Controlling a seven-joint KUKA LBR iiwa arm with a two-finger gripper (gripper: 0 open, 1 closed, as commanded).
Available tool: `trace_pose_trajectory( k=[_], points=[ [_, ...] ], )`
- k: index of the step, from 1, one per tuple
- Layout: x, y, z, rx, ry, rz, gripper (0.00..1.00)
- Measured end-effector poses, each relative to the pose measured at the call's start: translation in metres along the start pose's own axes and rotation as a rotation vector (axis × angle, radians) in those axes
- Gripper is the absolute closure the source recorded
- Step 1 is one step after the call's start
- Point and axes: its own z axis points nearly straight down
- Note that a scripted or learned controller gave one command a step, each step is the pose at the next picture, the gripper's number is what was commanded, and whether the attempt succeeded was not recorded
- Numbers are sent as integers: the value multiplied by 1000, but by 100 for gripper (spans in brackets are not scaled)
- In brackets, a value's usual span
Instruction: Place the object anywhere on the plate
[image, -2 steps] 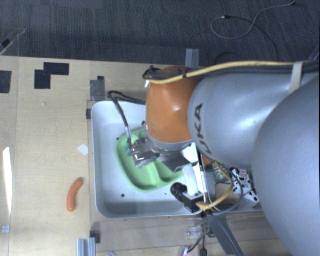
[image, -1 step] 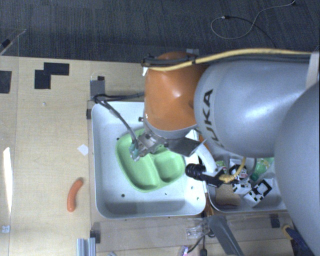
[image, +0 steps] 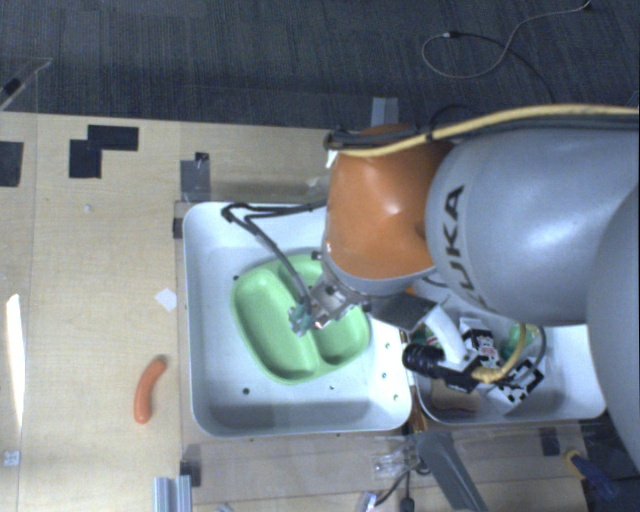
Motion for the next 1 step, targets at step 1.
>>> trace_pose_trajectory(
  k=[1],
  points=[
    [-4,-2,0,-2,-1,-218,100]
  ],
)
